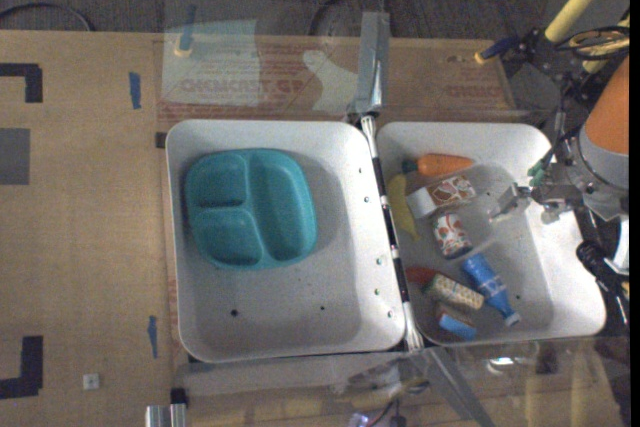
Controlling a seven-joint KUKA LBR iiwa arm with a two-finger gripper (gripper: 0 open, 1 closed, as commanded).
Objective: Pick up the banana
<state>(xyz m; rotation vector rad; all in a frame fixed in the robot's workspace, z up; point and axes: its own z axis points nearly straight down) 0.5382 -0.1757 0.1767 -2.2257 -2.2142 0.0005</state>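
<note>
**Claw short of the banana, clutter in the way**

Claw [512,200] hangs over the middle of the right shallow white plastic bin [570,310], reaching in from the right on the grey arm with its orange band [612,125]. We cannot tell how far apart it stands, and we see nothing held in it.

We locate the yellow banana [400,203] at the far left of that bin, lying along the wall next to the divider between the two bins. It is partly covered: a small grey-white cylinder [422,202] sits against its right side, an orange carrot-shaped toy [444,164] lies just above, and a red-and-white printed can [453,233] lies near.

Risks, in our judgement:
- The banana hugs the wall, so one side of the claw may have no room to get behind it and could strike the rim or slide off.
- The cylinder touching it may be caught instead of, or together with, the banana.
- The carrot toy and can are close enough to be knocked or dragged during the approach.
- The claw is well apart from the banana, so a descent from here would land on bare bin floor or the can.

The left white bin [290,325], holding a teal divided plate [250,207], is not involved. A blue marker-like tube [490,285] and other small items lie lower in the right bin.
</note>
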